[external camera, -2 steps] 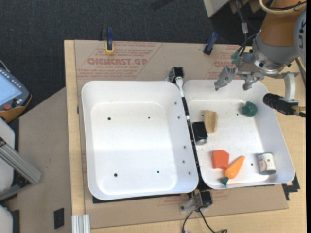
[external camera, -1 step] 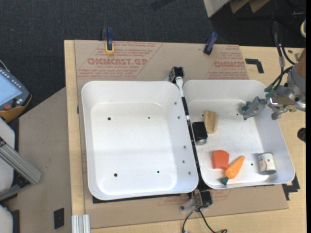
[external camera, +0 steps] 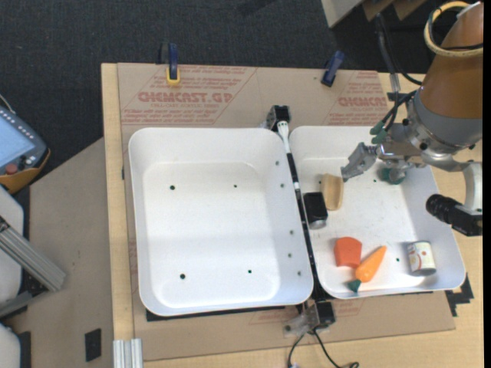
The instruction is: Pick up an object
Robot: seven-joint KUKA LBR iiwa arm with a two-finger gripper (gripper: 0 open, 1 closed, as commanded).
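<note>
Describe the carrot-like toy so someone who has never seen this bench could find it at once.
Start at the right-hand bin, the one the arm reaches over. Go to its near edge: the carrot lies there tilted, its green tip toward the rim. It touches a squat red-orange block on its left, but it alone is long, tapered and lighter orange; the small white can sits apart to its right.

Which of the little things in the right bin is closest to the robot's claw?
The tan block, lying just left of the end effector. The orange-red block, carrot and small can sit lower, toward the bin's near edge.
</note>
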